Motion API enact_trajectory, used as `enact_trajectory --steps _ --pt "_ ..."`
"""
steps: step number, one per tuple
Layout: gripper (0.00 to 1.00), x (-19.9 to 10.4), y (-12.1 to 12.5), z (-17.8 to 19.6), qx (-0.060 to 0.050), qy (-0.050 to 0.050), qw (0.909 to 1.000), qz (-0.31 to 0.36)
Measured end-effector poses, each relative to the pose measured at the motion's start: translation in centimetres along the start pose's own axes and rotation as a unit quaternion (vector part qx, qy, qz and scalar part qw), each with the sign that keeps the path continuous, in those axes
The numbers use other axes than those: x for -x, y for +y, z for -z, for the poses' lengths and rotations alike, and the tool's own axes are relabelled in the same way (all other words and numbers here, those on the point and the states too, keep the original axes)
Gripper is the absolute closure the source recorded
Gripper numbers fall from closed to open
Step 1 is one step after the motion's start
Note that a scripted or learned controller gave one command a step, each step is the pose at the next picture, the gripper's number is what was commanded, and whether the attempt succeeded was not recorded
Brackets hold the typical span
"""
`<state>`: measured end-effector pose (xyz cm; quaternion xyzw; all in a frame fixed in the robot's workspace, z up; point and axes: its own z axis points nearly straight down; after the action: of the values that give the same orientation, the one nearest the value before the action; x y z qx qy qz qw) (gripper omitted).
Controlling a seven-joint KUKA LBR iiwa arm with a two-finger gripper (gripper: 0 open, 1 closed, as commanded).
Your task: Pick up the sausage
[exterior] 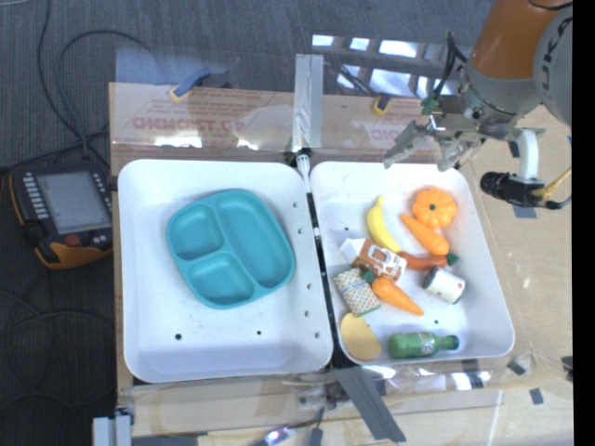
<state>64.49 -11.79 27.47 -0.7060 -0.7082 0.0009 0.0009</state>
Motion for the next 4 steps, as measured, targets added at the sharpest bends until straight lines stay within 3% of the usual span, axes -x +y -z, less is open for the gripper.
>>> enact_trajectory --steps 1,2,3,4 --pt "0.0 -7.5 2.3 -7.9 -0.001 0.0 0.9926 -0.121" --pt "0.0 -14.3 -0.8 -9.2 -0.002 0.0 0.9592 -0.283" --pt "0.0 -8.7 -3.9 11.7 0.001 -0.002 0.9243 -0.382" --pt "0.0 -16.1 -8.8 15.9 0.001 -0.001 0.9016 -0.433"
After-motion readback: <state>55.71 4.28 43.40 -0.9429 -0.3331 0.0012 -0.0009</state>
